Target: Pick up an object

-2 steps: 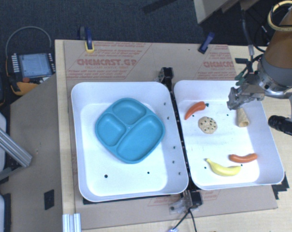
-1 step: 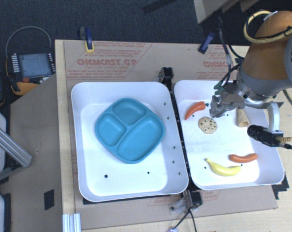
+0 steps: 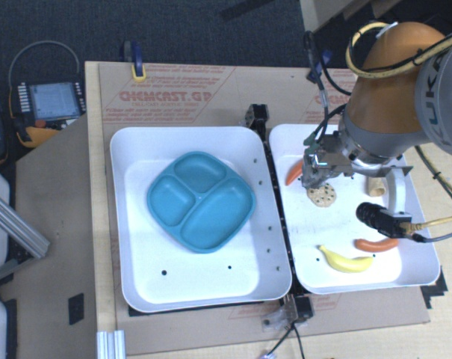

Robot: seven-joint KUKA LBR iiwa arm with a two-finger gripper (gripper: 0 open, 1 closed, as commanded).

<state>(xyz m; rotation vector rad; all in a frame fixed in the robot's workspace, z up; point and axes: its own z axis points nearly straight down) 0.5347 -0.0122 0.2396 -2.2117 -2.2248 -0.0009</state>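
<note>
The gripper (image 3: 315,176), its opening impossible to judge, hangs over a cookie (image 3: 323,195) near the right bin's (image 3: 412,275) left wall, carrot (image 3: 293,173) beside, banana (image 3: 346,259) below.

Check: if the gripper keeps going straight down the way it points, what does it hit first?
Probably the cookie. The gripper points down into the right bin, and the cookie lies right under its tip. The orange carrot piece sits just beside it. Height above the bin is unclear from this slanted view.

Grey arm (image 3: 405,103), orange band, yellow cable (image 3: 360,40)
</note>
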